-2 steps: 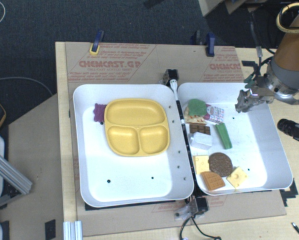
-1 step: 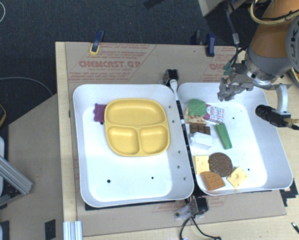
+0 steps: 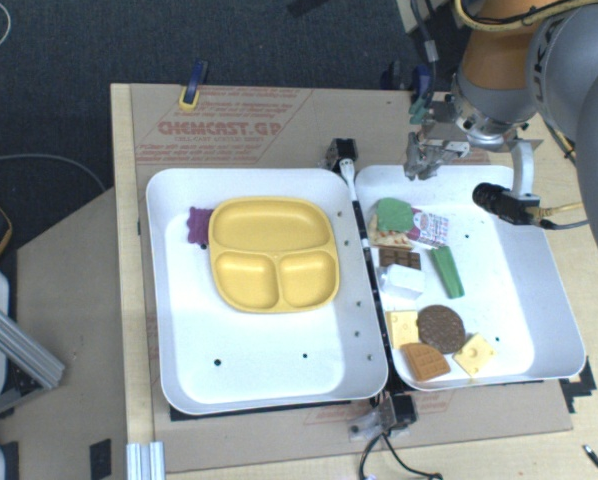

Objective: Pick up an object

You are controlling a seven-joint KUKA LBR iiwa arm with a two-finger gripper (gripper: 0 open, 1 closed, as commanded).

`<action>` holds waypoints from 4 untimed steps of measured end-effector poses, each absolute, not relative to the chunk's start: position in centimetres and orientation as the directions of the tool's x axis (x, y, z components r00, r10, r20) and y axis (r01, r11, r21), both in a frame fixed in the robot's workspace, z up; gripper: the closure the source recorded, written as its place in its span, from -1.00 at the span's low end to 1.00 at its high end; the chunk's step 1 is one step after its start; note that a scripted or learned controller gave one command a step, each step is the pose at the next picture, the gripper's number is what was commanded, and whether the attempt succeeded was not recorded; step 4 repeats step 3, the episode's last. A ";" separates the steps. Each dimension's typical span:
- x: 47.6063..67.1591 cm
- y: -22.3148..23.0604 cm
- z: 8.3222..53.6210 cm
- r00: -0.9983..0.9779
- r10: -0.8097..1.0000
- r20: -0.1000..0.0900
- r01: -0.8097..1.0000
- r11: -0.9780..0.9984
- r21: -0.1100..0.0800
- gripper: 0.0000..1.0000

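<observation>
My gripper [image 3: 420, 168] hangs over the far left corner of the right bin [image 3: 539, 268], above the bin's back rim, with nothing visible between its fingers. In that bin lie a green round piece [image 3: 394, 214], a pink-and-white packet [image 3: 431, 229], a brown chocolate bar [image 3: 400, 260], a green stick [image 3: 447, 271], a white block [image 3: 404, 281], a brown round cookie [image 3: 441, 327], yellow cheese pieces [image 3: 474, 354] and an orange cracker [image 3: 424, 361]. All sit below and in front of the gripper.
The left bin [image 3: 179, 298] holds a yellow divided plate [image 3: 274, 253] with a purple item [image 3: 198, 225] at its left edge. A black clamp [image 3: 341, 154] sits between the bins at the back. A black sensor [image 3: 499, 203] sticks out from the wrist over the right bin.
</observation>
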State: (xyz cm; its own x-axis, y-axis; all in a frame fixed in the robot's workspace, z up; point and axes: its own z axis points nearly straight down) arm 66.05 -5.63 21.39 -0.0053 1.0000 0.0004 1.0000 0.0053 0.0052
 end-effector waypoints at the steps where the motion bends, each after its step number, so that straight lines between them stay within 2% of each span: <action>1: 66.2 -5.8 21.6 -0.001 1.000 -0.002 1.000 0.001 0.004 1.00; 4: 66.3 -5.7 21.6 -0.001 1.000 -0.002 1.000 0.001 0.004 1.00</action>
